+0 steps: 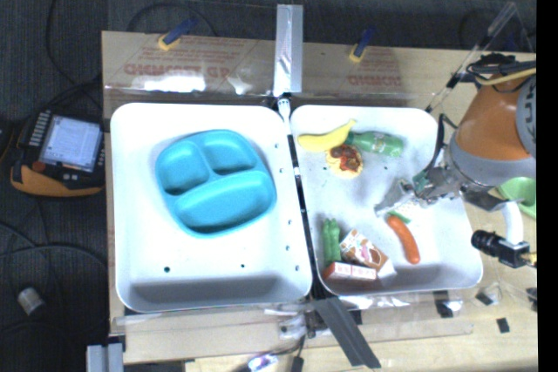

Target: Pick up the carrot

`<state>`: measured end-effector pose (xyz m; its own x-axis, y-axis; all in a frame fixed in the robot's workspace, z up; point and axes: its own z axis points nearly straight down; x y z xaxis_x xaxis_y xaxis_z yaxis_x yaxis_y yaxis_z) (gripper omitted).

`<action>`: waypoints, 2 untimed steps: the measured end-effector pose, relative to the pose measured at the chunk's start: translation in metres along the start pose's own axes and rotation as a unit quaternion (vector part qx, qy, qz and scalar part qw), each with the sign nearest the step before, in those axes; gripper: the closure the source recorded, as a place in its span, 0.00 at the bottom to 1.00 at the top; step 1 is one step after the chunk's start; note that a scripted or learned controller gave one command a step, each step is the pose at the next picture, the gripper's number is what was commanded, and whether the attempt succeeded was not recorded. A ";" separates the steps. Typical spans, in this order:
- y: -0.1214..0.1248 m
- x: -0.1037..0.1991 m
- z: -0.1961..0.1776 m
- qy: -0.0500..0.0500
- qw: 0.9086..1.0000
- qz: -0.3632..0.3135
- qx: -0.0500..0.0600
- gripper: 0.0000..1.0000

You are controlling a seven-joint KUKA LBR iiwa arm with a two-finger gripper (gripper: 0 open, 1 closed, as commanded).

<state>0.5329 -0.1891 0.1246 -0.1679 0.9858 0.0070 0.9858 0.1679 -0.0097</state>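
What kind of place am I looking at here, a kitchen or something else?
Likely a robot lab bench, not a kitchen: two white bins sit side by side, toy food like the carrot and banana lies in one, and a tablet rests on the carpet.

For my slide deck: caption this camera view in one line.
Gripper hovers just above the carrot in the right bin; blue divided plate sits in the left bin.

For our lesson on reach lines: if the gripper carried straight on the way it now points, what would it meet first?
The gripper points down and left into the right bin. Its line likely meets the bin's bare floor first, just beside the carrot; depth is unclear from this slant.
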 end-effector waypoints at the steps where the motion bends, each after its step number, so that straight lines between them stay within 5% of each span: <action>1: -0.020 -0.006 -0.063 -0.003 0.993 -0.117 -0.002 0.00; 2: -0.005 -0.029 0.035 -0.002 0.985 -0.174 -0.008 0.00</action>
<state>0.5329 -0.2184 0.0894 -0.4949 0.8689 0.0025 0.8689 0.4949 0.0085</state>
